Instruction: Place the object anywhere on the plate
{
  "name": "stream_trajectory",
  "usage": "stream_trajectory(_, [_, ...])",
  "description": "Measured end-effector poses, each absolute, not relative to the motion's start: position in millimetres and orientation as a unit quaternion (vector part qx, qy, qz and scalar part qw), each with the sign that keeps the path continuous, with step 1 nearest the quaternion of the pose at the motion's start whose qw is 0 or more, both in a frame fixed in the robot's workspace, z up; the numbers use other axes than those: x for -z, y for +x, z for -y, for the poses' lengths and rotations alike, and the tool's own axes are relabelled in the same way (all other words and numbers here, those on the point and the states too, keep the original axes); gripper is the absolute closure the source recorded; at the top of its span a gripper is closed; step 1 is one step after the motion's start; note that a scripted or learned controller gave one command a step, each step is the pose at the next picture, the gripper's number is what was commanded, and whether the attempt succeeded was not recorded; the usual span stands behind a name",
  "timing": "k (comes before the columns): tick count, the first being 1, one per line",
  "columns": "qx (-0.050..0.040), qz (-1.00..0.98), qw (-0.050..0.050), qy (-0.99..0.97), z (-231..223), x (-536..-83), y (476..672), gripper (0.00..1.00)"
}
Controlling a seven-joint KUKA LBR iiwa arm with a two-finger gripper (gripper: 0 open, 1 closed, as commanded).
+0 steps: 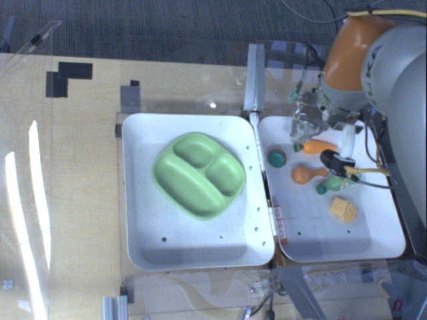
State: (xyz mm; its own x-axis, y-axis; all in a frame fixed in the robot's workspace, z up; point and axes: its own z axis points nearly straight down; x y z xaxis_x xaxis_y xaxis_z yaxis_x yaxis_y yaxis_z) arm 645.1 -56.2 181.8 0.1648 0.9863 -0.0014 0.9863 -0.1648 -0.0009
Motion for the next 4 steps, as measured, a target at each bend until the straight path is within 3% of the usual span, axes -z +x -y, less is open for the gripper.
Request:
stream_trajectory(1, [0.0008,-0.617,-0.001,0.787,5.3,-181.7,583.9,1.0])
stream_trajectory(2, [0.001,-0.657,0.0,0.754,-53.9,-181.0,669.2,1.0])
stream_trajectory(3, [0.0005,-0.637,0.0,0.771,-106.6,-181.7,599.2,1.0])
stream_trajectory(4, [0.0005,-0.549,0.001,0.835,-195.7,-240.5,669.3,1.0])
